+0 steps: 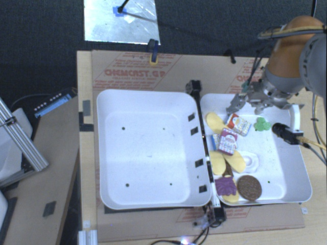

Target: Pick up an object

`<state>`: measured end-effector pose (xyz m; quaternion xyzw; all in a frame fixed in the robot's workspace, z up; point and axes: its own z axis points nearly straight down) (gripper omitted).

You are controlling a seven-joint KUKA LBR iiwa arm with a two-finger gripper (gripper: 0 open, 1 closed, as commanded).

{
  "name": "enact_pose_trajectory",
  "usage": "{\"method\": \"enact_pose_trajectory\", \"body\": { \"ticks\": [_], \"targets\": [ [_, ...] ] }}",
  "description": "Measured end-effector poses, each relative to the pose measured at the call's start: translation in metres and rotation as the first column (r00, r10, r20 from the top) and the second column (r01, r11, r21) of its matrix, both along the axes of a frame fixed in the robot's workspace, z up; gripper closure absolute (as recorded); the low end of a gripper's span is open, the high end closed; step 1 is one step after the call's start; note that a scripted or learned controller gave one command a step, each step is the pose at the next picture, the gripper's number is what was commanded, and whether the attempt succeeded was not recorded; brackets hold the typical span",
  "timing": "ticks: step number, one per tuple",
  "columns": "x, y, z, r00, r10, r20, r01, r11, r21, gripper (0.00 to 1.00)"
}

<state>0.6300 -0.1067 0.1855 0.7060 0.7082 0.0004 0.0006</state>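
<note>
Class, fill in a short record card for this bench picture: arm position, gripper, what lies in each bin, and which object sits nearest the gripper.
arm: grey with orange band, over the right bin's far side
gripper: above the bin floor, holding nothing visible
right bin: small red-and-white carton, green piece, patterned box, yellow pieces, purple piece, brown disc
left bin: bare white floor
nearest object: the small red-and-white carton

Bench [87, 152]: brown cardboard sheet [138, 70] is laid flat | two white bins [148, 98] are seated side by side on it
</note>
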Motion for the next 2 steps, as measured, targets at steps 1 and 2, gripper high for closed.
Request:
{"method": "enact_pose_trajectory", "body": {
  "ticks": [1, 2],
  "targets": [
    [0.001, 0.0, 0.012, 1.0, 0.003, 0.003, -0.003, 1.0, 0.0, 1.0],
    [0.029, 0.041, 0.128, 1.0, 0.006, 0.016, -0.006, 1.0, 0.0, 1.0]
  ]
}}
